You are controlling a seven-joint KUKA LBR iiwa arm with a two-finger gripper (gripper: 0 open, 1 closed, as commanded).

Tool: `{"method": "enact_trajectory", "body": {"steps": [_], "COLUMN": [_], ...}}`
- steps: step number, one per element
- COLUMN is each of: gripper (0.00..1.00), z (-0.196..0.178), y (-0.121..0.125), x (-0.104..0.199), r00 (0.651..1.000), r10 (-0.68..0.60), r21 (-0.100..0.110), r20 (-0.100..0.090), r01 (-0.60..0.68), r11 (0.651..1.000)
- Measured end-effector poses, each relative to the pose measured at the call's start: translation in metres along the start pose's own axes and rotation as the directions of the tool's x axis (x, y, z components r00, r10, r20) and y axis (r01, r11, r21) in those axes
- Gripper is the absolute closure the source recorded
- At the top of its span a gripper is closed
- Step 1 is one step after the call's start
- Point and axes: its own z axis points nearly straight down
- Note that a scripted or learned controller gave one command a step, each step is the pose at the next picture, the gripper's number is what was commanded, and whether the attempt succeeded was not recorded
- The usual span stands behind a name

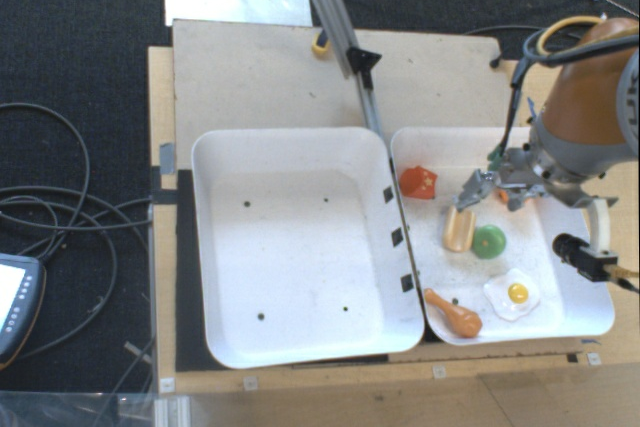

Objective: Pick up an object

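My gripper [492, 199] hangs over the right bin [600, 320], near its back middle, and its fingers stand apart, open. One fingertip [468, 198] is just above the top end of a tan cylinder [459, 231]. A small orange bit [503, 197] shows between the fingers, mostly hidden, and I cannot tell what it is or whether it is touched. A green ball [489, 242] lies right of the cylinder. A red block [418, 182] sits to the gripper's left. Near the front lie a fried egg [514, 295] and an orange carrot-like piece [453, 312].
The left bin [215, 335] adjoins the right one along a shared wall with black clips [397, 236]. A grey pole [335, 10] slants across the back of the bench. A black part [578, 253] on the arm hangs over the right bin's right side.
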Motion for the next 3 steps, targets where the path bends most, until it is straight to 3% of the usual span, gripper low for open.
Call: {"method": "enact_trajectory", "body": {"steps": [2,3], "gripper": [0.00,1.00], "z": [0.090,0.076], "y": [0.012,0.013], "x": [-0.004,-0.004], "r00": [1.000,1.000], "r10": [0.000,0.000], "r21": [0.000,-0.006], "r20": [0.000,0.000], "r01": [0.000,0.000], "r11": [1.000,1.000]}}
